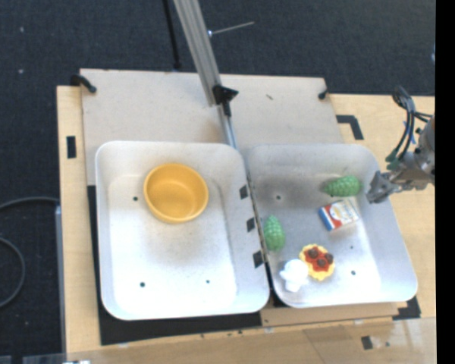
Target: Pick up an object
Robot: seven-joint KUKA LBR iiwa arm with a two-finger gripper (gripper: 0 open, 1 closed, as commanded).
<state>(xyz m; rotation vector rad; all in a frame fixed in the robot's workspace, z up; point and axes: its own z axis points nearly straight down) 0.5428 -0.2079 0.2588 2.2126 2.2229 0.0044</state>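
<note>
nothing picked up yet. the gripper (pixel 379 188) sits at the right bin (pixel 387 233) rim, beside the green bumpy toy (pixel 343 186), carrying nothing; can't tell its opening state, so the whole grab is left.

Left bin (pixel 121 279) open around yellow bowl (pixel 176 192); right bin (pixel 394 271) cluttered with small objects.

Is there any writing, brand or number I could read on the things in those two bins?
None can be read.
Small carton: red, white and blue print, too blurred to read.
Yellow bowl, two green toys, white toy, yellow-and-red toy: no text seen.
</note>
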